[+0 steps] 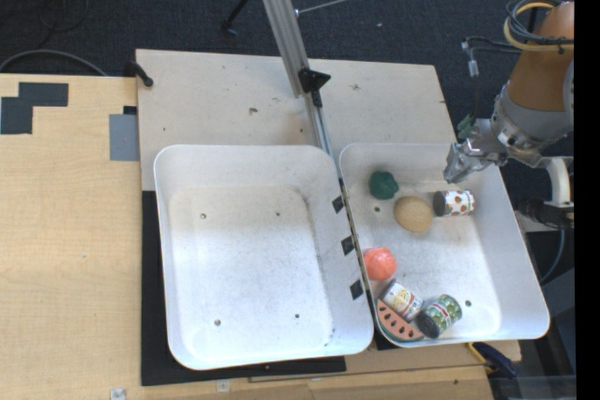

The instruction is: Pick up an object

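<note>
Claw hangs over the far rim of the right bin, carrying nothing that I can see; whether it is spread or pressed together I cannot tell from this slant. Nearest below it lies a small red-and-white can, on its side, just beside a tan ball. Green ball a little farther left; orange-red ball and more small items toward the near corner. I judge this the approach step. Next I'd want a descent squarely over one object.
</note>
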Motion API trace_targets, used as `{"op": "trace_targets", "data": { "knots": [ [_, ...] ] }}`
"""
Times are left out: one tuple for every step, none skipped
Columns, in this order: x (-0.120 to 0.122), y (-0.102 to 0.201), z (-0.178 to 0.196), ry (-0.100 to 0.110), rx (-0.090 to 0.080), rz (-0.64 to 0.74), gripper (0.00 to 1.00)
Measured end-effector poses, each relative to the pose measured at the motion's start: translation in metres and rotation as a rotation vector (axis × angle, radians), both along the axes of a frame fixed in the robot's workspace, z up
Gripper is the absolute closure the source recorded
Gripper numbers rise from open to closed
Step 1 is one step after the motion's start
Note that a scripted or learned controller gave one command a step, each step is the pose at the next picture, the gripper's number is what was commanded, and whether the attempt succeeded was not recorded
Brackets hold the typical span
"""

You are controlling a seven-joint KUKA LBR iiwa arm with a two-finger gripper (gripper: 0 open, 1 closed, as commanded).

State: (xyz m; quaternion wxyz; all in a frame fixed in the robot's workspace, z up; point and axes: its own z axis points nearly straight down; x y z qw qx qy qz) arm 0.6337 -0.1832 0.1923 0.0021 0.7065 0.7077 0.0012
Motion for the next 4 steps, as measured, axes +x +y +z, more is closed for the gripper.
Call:
{"op": "trace_targets", "data": {
  "knots": [
    [0.001,0.001,0.064,-0.001,-0.001,0.001,1.00],
    [0.001,0.000,0.092,0.003,0.001,0.002,1.00],
    [-0.017,0.059,0.085,0.009,0.004,0.002,1.00],
    [-0.031,0.104,0.067,0.010,0.004,0.002,1.00]
  ]
}}
